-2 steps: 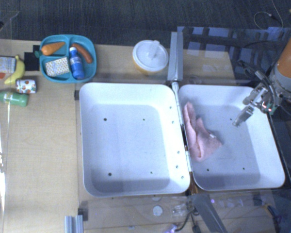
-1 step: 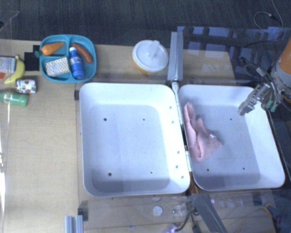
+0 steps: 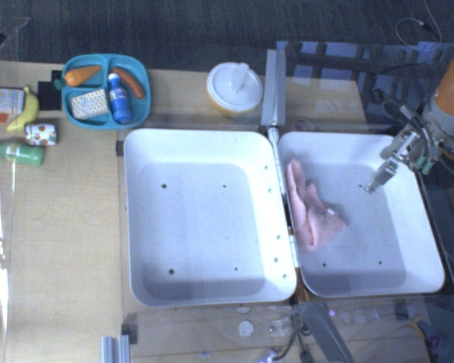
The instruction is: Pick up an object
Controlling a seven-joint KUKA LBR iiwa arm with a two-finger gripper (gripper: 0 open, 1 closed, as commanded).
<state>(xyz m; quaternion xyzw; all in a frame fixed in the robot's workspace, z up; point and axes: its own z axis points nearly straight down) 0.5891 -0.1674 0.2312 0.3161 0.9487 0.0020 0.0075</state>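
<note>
A blue divided tray (image 3: 140,89) is sitting on the bench (image 3: 53,240) beyond the left bin (image 3: 204,218), carrying a toy carrot (image 3: 83,75), a small blue bottle (image 3: 119,98) and a patterned square piece. Left of it, near the bench edge, a banana (image 3: 24,110), a small can (image 3: 40,134) and a green bottle (image 3: 15,153) are lying close together. A yellow cup with a white lid (image 3: 234,88) is standing just behind the gap between the two bins.

A crumpled pink cloth (image 3: 312,210) is lying in the right bin (image 3: 363,263), pressed up against its left wall.

The gripper (image 3: 374,184) is reaching in from the right and pointing down over the upper right part of the right bin, well apart from the cloth. Nothing is showing between its fingers; whether they are spread or closed I cannot tell
</note>
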